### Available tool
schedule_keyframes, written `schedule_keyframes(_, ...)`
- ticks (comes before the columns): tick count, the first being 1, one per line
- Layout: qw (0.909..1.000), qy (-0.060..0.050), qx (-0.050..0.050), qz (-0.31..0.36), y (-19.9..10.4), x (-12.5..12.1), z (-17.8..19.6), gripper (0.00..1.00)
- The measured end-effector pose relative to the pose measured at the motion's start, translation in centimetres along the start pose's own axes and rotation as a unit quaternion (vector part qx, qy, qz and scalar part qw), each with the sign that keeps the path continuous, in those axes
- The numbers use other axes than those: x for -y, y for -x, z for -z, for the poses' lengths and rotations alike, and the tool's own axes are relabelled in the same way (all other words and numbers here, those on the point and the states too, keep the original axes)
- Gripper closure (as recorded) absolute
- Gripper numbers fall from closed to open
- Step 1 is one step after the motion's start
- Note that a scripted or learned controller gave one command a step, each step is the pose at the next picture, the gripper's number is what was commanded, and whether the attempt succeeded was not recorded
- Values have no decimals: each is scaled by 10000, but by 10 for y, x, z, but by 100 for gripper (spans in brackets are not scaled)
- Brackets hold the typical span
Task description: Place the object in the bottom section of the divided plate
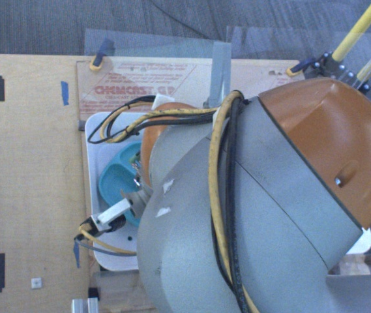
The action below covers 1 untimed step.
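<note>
Arm (257,201) bulk covers most of the right and centre — grey housing, orange band at upper right, yellow and black cables (221,194) running down it. White bin (92,168) shows along its left wall, tight against the wooden bench (29,194). Teal divided plate (115,178) sits in the bin, partly hidden under the arm. Gripper state and object's position — cannot tell.
</note>
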<state>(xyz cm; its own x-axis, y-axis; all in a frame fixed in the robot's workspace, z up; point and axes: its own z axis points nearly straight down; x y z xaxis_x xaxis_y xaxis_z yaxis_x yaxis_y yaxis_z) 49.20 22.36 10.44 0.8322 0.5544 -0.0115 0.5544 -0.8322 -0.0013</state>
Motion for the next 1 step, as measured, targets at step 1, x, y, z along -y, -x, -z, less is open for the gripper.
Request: schedule_keyframes(1,9947,1,-29,-1024,12,6,45,0)
